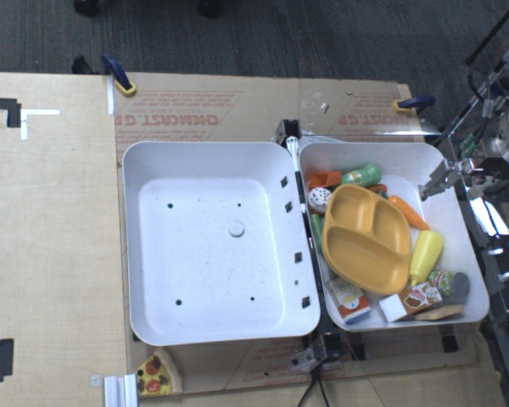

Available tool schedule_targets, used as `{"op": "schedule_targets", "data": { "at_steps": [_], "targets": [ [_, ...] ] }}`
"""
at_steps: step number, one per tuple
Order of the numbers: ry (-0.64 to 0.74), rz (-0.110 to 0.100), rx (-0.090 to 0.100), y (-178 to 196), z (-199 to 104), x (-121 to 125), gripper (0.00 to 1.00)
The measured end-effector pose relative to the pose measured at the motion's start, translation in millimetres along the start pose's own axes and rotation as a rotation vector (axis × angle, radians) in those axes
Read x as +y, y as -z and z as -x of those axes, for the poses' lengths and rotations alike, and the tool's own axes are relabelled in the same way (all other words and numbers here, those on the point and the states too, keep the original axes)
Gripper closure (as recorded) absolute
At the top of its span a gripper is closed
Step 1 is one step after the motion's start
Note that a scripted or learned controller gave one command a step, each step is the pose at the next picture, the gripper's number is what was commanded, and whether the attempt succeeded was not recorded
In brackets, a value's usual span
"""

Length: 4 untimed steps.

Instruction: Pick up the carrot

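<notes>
Toy pizza slice (156,376) on the bench, at 7 o'clock of the left bin (136,253). Lots of bare white floor inside that bin. Packed full on the right: right bin (473,265) with a big yellow plate (369,237), a yellow bottle (426,256) at its 3 o'clock, a green toy (362,175) at 12, small boxes (349,300) at 6. Little room near the walls. Carrot (409,213) squeezed between plate and right wall. Gripper (435,182) just at the carrot's 1 o'clock; can't tell if open or closed.
</notes>
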<state>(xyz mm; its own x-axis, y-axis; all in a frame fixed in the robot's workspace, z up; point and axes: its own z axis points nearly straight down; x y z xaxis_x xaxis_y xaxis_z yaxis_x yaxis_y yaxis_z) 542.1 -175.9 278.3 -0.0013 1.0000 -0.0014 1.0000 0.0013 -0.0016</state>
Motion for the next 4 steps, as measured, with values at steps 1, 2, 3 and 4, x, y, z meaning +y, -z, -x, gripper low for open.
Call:
{"op": "schedule_targets", "data": {
  "at_steps": [1, 2, 3, 4],
  "targets": [
    [-0.025, -0.001, 0.001, -108.1, 14.4, 17.1, 0.0],
    [-0.077, 0.006, -0.001, -183.8, 23.8, 64.5, 0.0],
    [-0.077, 0.002, -0.005, -169.6, 27.0, 63.8, 1.0],
    [0.034, 0.005, -0.008, -106.0, -31.1, 98.6, 1.0]
  ]
}}
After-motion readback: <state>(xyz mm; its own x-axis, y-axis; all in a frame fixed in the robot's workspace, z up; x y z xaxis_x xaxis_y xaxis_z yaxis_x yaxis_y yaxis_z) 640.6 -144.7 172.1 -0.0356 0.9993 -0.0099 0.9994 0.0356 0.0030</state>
